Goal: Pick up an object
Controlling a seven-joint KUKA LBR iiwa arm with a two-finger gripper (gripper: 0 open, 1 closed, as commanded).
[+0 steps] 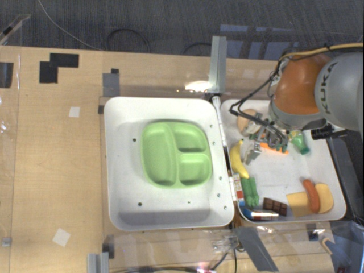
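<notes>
Orange carrot (273, 148) lies just beside my hand (263, 143) in the right bin (335, 169) — banana (238, 160) near it — grip state I cannot tell.

Green divided tray (175, 154) in left bin (122, 209), pincer (263, 143) over right bin (335, 209)

Left bin (114, 169): holds a divided tray (175, 154), centred.
Right bin (333, 169): just beside the left bin, to its right.
Banana (239, 162): at the right bin's left wall.
Hot dog (311, 197): right bin, near corner.
Arm (318, 92): above the right bin's far part.
</notes>
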